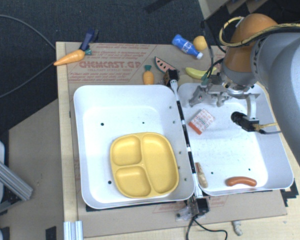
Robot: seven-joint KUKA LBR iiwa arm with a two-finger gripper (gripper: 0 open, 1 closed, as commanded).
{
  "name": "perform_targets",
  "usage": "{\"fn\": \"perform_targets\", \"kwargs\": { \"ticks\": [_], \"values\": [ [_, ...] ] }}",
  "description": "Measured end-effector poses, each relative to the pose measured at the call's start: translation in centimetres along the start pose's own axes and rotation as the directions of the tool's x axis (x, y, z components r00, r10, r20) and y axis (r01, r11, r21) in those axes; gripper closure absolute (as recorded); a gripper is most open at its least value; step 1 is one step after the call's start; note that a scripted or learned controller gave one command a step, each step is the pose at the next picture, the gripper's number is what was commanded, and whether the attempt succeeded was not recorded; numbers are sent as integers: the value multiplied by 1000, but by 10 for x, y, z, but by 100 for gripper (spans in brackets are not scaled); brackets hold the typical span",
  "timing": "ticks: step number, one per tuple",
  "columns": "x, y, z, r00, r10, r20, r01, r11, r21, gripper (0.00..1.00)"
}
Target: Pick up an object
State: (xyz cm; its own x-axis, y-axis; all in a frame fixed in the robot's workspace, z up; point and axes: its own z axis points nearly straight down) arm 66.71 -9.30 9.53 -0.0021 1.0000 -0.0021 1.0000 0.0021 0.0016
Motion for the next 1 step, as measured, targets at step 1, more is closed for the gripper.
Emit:
{"fn": "perform_targets", "kwargs": {
  "ticks": [1],
  "values": [
    [-4, -37, 11, 1000, 3, -3, -3, 1000, 3, 0]
  ]
}}
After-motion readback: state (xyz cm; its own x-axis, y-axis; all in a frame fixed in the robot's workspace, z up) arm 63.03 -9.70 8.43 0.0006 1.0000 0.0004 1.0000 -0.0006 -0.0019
